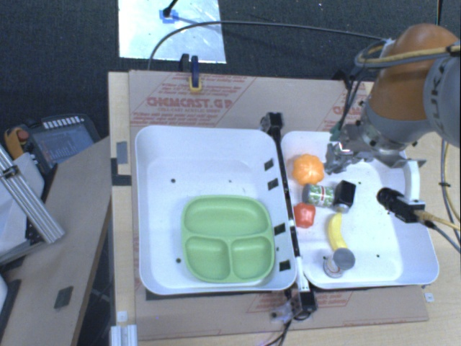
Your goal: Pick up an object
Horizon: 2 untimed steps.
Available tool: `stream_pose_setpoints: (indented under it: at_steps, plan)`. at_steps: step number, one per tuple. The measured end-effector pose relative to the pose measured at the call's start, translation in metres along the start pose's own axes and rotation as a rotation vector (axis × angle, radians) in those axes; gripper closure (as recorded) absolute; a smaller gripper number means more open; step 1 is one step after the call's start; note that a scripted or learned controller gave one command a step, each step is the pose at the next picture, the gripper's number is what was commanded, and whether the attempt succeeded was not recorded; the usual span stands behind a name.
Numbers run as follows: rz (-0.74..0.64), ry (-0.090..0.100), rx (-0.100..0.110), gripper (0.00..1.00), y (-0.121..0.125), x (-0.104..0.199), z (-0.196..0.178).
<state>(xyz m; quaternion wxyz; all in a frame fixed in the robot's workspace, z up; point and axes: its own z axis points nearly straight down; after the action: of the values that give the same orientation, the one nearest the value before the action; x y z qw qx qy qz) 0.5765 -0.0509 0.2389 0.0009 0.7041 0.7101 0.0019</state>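
The grey arm leans in over the right bin, likely because every graspable piece sits there, while the left bin carries a green divided plate. Its gripper hangs just beside the orange; whether it is wide or narrow I cannot tell. Nearby lie a small can, a banana and a red piece, nothing lifted yet.

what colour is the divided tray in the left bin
Pale green. The divided tray shows plainly in the camera view, lying in the left bin.
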Motion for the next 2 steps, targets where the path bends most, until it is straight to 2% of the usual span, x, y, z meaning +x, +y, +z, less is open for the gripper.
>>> stream_pose_setpoints:
  at_steps: [1, 2]
  plan:
    - [-0.001, 0.001, 0.001, 1.0, 0.016, 0.052, -0.007]
    - [0.0, 0.0, 0.002, 1.0, 0.03, 0.093, 0.004]
